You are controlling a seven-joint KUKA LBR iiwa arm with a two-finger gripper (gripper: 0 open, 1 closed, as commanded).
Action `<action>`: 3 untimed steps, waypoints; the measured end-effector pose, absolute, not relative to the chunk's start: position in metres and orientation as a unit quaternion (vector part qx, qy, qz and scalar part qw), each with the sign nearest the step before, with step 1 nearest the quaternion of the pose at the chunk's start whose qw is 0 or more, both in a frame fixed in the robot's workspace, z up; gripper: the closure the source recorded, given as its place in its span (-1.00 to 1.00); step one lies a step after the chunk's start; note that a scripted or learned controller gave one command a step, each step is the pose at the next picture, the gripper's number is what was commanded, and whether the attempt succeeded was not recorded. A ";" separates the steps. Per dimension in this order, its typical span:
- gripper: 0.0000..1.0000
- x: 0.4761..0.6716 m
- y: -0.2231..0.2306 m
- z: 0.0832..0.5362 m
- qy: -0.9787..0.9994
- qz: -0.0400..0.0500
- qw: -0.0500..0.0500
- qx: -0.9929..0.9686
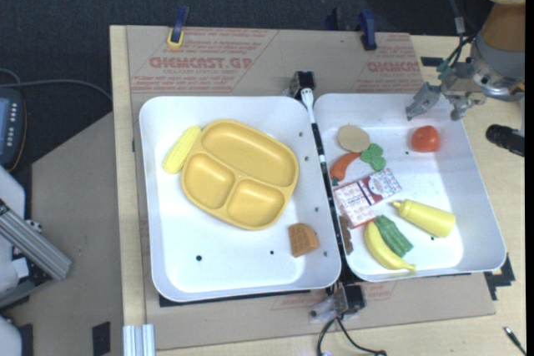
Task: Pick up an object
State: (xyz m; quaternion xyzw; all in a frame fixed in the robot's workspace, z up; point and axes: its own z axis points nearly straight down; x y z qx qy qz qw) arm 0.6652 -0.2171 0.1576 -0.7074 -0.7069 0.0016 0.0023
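The grey two-finger gripper (440, 104) hangs over the far right corner of the right white bin (476, 179), and its two thin fingers are spread apart with nothing between them. Just near and a little left of the fingers, a small round red tomato toy (425, 138) sits on the bin floor, apart from the gripper. To the left of the tomato lies a flat tan cookie-shaped toy (353, 137), and beside it are a green leafy toy (372, 155) and an orange carrot toy (344, 164) (the carrot pokes out from under the green one). A red and white snack packet (365, 196) lies in the middle of this bin. Near the front are a yellow squeeze bottle toy (425, 217), a green pickle-shaped toy (392, 234) and a yellow banana toy (382, 251), with the green toy lying across the banana. In the left white bin (167, 246), a big yellow plastic plate with three sections (239, 173) takes up the middle. A yellow corn cob toy (181, 148) touches the plate's left edge. A small brown bread-like toy (304, 239) sits near the right front of that bin, just beside the plate. Both bins rest on a brown cardboard sheet (250, 58) held by blue clamps at the far edge.
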 end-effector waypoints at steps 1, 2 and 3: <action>-1.00 0.668 -0.213 0.095 -0.708 0.000 0.003 -0.706; -1.00 0.669 -0.209 0.087 -0.709 -0.001 0.005 -0.706; 1.00 0.670 -0.211 0.097 -0.709 -0.001 -0.001 -0.706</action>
